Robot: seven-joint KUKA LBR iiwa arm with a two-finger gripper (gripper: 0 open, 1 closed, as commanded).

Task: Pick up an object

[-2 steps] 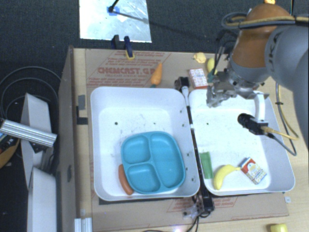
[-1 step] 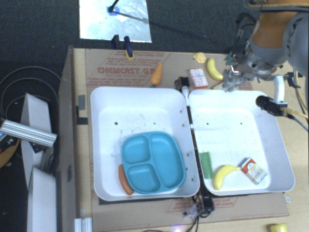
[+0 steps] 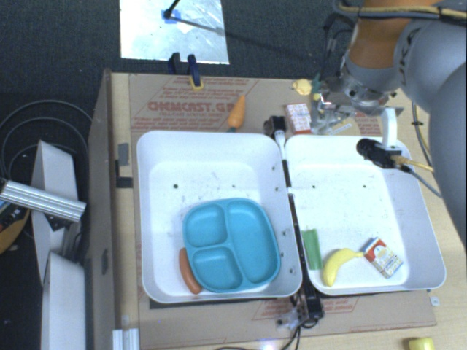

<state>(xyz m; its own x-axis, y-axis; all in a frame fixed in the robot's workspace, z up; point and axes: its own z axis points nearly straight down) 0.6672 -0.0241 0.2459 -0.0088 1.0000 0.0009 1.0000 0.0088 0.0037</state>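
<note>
Three candidate objects lie in the right white bin (image 3: 408, 195): a yellow banana (image 3: 337, 263), a green rectangular stick (image 3: 311, 248) and a small red-and-white carton (image 3: 384, 257). Nothing looks lifted yet. The gripper (image 3: 337, 115) hovers beyond that bin's far rim; the state of its jaws cannot be told. Cardboard on the desk (image 3: 197, 104) reads "CHEMCAST".

Both white bins (image 3: 219, 159) look like smooth moulded plastic with a dull sheen and dark specks; the blue divided tray (image 3: 230, 243) is smooth, faintly glossy plastic. The banana (image 3: 338, 263) and the sausage (image 3: 189, 271) read as shiny plastic, the small red-and-white carton (image 3: 383, 257) as printed card. Tabletop (image 3: 190, 104) is matt brown printed cardboard; the arm (image 3: 430, 57) has satin grey casing.
</note>
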